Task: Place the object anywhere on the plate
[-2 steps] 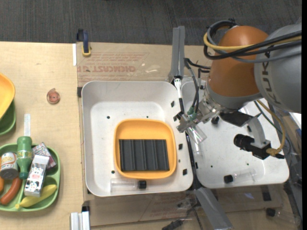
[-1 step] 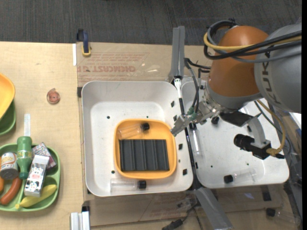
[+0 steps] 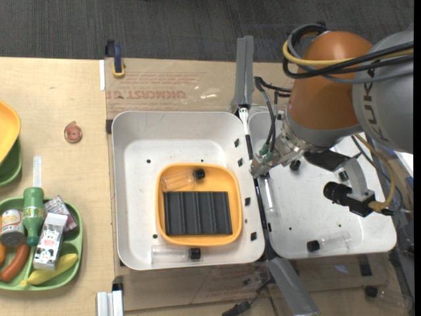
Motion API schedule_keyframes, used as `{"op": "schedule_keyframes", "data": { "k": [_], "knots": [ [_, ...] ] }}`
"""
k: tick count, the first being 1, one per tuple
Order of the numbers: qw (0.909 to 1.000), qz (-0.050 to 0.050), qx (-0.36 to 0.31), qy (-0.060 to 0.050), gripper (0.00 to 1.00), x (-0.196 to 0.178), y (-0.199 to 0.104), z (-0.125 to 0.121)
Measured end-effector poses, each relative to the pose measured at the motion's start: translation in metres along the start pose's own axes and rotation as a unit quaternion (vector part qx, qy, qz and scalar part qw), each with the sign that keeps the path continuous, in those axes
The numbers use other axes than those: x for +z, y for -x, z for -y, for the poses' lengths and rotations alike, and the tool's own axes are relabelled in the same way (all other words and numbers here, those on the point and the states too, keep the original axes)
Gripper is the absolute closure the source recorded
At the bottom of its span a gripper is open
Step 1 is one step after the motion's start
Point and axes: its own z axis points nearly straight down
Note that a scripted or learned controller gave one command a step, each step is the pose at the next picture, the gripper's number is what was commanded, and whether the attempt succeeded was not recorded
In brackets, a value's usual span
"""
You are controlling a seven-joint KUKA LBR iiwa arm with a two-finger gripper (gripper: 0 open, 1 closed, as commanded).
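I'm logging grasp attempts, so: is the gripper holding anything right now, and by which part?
It cannot be told: the gripper sits at the right bin's left edge, its tip too small to read.

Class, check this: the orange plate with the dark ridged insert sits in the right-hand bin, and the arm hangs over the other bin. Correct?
One mistake: the camera view shows the orange plate in the left bin, and the arm hangs over the right bin.

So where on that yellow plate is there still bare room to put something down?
Little room. A dark ribbed slab covers most of the square yellow plate, leaving a bare strip along its top edge, partly taken by a clear tube with a black cap. The white bin floor around the plate is more open, above and to the left.
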Motion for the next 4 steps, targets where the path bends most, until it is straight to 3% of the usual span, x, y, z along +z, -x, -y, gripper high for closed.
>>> {"op": "schedule_keyframes", "data": {
  "k": [1, 2, 3, 4],
  "knots": [
    [1.0, 0.0, 0.0, 0.0, 0.0, 0.0, 0.0, 0.0],
    [1.0, 0.001, 0.002, -0.001, 1.0, -0.008, 0.003, 0.001],
    [1.0, 0.0, 0.002, -0.001, 0.0, -0.008, 0.003, 0.001],
    [1.0, 0.001, 0.004, -0.002, 1.0, -0.016, 0.005, 0.001]
  ]
}}
